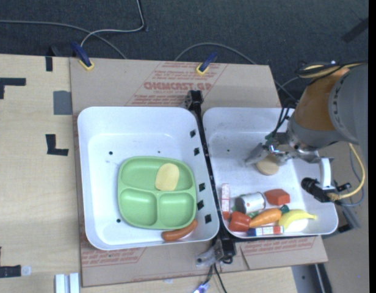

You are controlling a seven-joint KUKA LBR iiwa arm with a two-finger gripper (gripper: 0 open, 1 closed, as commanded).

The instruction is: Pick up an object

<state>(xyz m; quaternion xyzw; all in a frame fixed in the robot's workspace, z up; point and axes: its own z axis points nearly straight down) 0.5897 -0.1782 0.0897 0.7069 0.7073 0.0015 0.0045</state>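
I see a light wood desk (29,182) with black tape marks (52,145) along its left part. A brown cardboard sheet (169,84) with red print lies flat on it, held at the far edge by two blue-yellow clamps (83,58). Two white bins sit on the cardboard, touching side by side: left bin (99,127), right bin (237,124). Dark carpet (237,17) beyond the desk.
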